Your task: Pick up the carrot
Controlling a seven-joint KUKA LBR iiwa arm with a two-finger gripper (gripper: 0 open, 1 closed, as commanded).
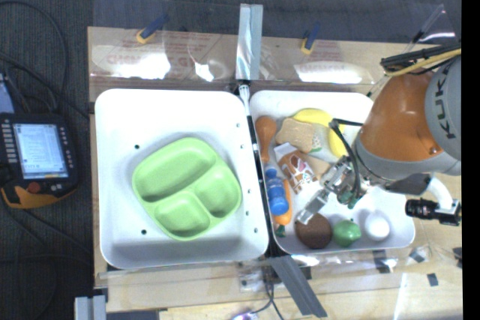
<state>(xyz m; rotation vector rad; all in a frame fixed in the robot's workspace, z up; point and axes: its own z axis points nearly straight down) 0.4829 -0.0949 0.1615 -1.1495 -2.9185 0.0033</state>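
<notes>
Carrot point(265, 133), smooth orange, tapered, lies along the right bin's point(390, 242) left wall, far end; a blue bottle point(277, 192) sits nearer along the same wall. Right of the carrot: tan bread slice point(299, 135), glossy yellow banana point(315, 118). Gripper point(311, 210), metallic, hovers above a round brown ball point(315, 231); jaw state can't be told, nothing visibly held. Left bin point(120, 124) holds a green three-section plate point(187, 187).

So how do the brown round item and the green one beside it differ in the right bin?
The brown ball is larger and dull; the green ball is smaller and glossier. The brown one lies just under the gripper, the green one further right. Both are roundish and rest by the right bin's near wall.
</notes>
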